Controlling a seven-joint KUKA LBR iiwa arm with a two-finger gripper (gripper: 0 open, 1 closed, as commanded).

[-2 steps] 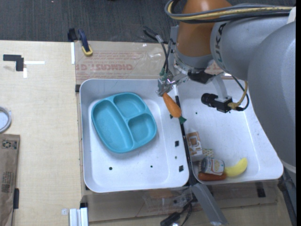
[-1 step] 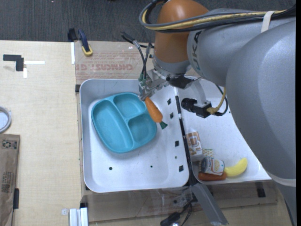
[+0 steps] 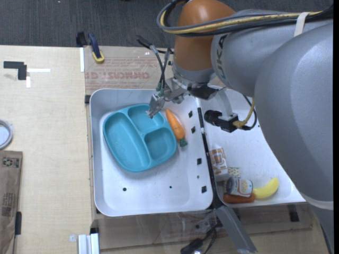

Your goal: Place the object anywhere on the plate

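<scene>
1. Near edge, right bin (image 3: 275,157): a banana (image 3: 267,188), a red sausage-like item (image 3: 238,198), a small can (image 3: 238,185) and a small box (image 3: 218,160) are sitting bunched in its near-left corner, close to the divider between the bins.
2. Left bin (image 3: 106,194): the near part of its floor is showing bare white with a few dark dots.
3. The blue plate (image 3: 139,137), three compartments, is lying in the middle of the left bin, tilted diagonally in view.
4. The carrot (image 3: 175,125) is lying on the bin floor just beside the plate's right rim, green end pointing toward the near side. It looks to be touching or nearly touching the rim; it isn't on the plate.
5. The gripper (image 3: 155,109) is hanging over the plate's far-right edge, just left of the carrot's orange end. Can't tell whether the fingers are apart or together at this angle; nothing visible between them.
6. Further back, the arm's orange band (image 3: 204,30) and grey body are reaching in from the right, covering most of the right bin's far side.
</scene>
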